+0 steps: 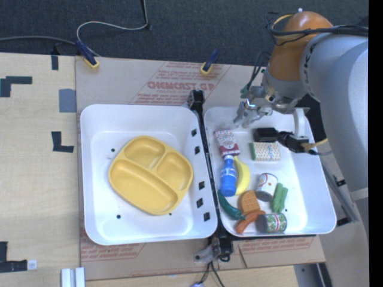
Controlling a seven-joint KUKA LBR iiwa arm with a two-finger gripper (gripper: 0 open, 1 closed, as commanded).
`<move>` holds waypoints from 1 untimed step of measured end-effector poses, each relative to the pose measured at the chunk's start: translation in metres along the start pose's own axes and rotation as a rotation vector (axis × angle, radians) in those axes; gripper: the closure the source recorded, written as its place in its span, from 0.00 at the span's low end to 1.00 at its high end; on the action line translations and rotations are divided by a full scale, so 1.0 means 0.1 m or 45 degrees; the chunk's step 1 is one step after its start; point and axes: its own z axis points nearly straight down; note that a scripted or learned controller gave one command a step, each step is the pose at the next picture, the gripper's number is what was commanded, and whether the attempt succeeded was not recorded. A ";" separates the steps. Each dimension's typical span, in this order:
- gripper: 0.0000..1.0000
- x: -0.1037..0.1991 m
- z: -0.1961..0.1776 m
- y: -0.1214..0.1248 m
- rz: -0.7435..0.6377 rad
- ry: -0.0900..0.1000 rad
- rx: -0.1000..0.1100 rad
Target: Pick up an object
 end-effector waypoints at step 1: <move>1.00 0.05 0.19 -0.01 0.001 -0.001 0.003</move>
